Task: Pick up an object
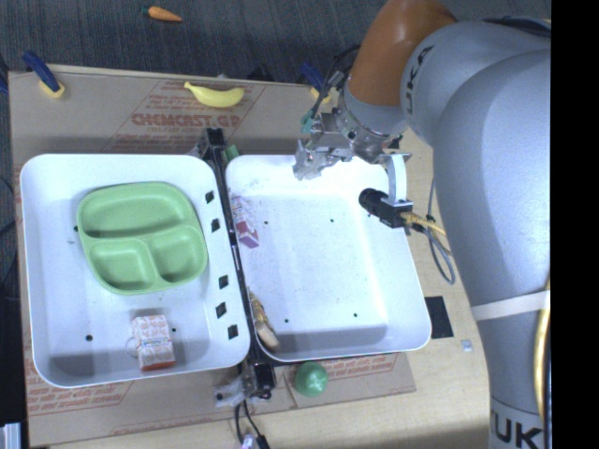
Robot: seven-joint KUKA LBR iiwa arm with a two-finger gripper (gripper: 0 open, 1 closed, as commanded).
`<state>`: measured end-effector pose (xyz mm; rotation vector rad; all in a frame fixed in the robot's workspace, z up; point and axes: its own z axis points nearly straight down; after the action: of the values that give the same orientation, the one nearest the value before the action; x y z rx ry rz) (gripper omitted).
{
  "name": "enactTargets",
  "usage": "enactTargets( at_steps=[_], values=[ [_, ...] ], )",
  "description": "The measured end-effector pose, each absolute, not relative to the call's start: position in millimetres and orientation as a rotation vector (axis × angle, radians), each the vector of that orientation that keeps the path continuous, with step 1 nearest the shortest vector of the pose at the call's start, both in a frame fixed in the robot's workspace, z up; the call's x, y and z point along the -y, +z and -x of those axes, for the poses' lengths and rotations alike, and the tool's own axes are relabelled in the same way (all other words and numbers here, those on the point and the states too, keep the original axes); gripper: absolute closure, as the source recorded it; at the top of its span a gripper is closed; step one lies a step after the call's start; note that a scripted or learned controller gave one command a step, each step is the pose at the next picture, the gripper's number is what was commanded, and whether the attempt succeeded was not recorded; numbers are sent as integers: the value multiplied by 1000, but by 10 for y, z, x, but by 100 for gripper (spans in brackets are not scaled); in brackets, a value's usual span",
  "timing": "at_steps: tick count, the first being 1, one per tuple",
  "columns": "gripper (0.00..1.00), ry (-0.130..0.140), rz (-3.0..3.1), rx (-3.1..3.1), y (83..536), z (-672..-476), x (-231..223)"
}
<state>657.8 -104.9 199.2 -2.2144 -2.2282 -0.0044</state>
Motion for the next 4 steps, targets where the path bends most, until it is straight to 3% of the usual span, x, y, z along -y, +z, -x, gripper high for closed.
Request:
enactTargets(
  at_steps=[1, 2, 3, 4],
  values=[
    [0, 0, 2214, 2226, 1976, -6568, 1058],
    [0, 8, 2213, 2223, 899, -6551, 1326],
    [100, 4, 2212, 2228, 1024, -6569, 1319],
    [100, -2, 2214, 2228, 1935, -6522, 618]
  ],
)
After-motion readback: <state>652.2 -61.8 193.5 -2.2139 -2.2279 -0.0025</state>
